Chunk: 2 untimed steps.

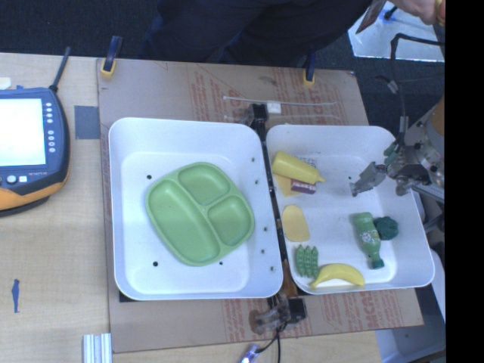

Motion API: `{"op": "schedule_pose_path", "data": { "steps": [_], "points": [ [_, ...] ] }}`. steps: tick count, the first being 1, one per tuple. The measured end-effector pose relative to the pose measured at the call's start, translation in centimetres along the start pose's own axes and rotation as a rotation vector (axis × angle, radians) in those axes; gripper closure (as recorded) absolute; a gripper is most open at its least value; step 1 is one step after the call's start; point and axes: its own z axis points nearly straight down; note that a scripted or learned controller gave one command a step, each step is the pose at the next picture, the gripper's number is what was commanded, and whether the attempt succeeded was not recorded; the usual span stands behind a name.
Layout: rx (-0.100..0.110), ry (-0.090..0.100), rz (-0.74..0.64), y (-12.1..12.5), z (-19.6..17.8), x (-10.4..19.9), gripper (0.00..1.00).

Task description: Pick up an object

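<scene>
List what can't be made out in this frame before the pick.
- Arm: cut off by the camera view's right edge.
- Claw: small and blurred over the right bin; its state can't be told.
- Dark red item: mostly under the yellow wedge; can't identify it.
- Dark green lump: pressed against the green bottle; too small to identify.
- Handheld screen: cut off by the left edge.

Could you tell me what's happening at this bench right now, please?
A robot arm is reaching into the right bin from the right; its gripper hovers over bare floor, holding nothing. Below it lie a green bottle, a banana and other toy foods. The left bin holds a green plate.
</scene>
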Motion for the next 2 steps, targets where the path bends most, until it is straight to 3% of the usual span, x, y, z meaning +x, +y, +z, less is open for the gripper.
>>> {"op": "schedule_pose_path", "data": {
  "steps": [1, 2],
  "points": [
    [0.005, -0.002, 0.003, -1.0, 7.6, -6.0, 0.00],
    [0.007, 0.001, 0.000, 0.2, 16.1, -2.9, 0.00]
  ]
}}
